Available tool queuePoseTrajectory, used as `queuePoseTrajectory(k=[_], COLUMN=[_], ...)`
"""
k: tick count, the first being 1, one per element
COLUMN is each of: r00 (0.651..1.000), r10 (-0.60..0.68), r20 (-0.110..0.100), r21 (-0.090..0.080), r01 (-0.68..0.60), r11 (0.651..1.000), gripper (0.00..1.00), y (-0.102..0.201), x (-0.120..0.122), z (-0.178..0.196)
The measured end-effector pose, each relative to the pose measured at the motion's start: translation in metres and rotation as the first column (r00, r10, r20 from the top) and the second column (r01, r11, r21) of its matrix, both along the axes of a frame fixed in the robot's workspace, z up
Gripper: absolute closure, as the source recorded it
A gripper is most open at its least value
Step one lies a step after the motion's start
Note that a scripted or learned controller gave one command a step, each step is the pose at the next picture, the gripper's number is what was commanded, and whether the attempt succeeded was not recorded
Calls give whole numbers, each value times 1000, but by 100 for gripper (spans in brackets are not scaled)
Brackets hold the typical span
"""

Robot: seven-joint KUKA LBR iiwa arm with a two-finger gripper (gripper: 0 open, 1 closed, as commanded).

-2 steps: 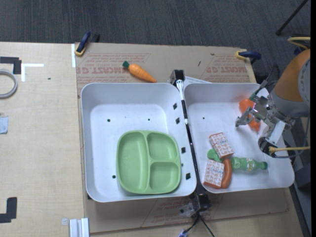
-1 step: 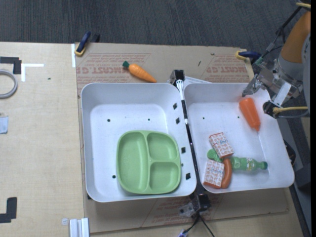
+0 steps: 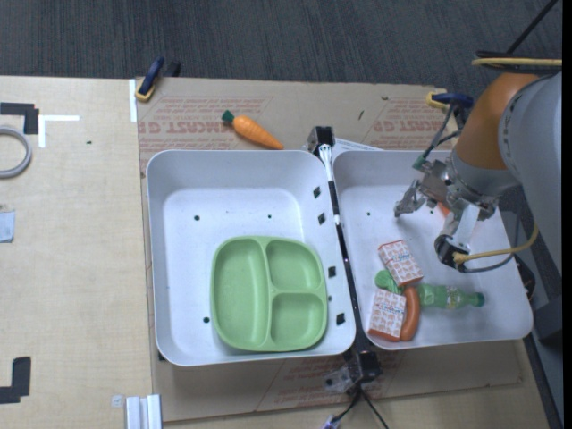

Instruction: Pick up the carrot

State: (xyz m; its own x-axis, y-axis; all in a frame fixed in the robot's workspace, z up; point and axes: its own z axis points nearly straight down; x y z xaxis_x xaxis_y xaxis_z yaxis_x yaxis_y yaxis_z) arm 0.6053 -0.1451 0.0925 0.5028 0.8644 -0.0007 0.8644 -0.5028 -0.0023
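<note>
— Bench? Cardboard sheet (image 3: 295, 119) under two white bins (image 3: 179, 239), dark carpet (image 3: 268, 16) behind.
— Gripper (image 3: 429, 202)? Over right bin, fingers spread, gripping nothing.
— Carrot (image 3: 253, 130)? Far left of gripper, outside bins, on cardboard.

Fixed overhead slant onto both white bins (image 3: 170, 266)

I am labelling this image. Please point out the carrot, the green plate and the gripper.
carrot (image 3: 255, 130): camera view, middle of orange body.
green plate (image 3: 267, 291): camera view, central divider ridge.
gripper (image 3: 424, 201): camera view, between fingertips.
</note>
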Motion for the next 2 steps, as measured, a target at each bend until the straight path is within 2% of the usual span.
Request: queuePoseTrajectory(k=[1, 2], r00=[974, 854], r10=[225, 521], r20=[1, 2], r21=[0, -2], r01=[-225, -521], r11=[974, 854], gripper=[0, 0], y=[15, -29], x=[-11, 12], z=[38, 139])
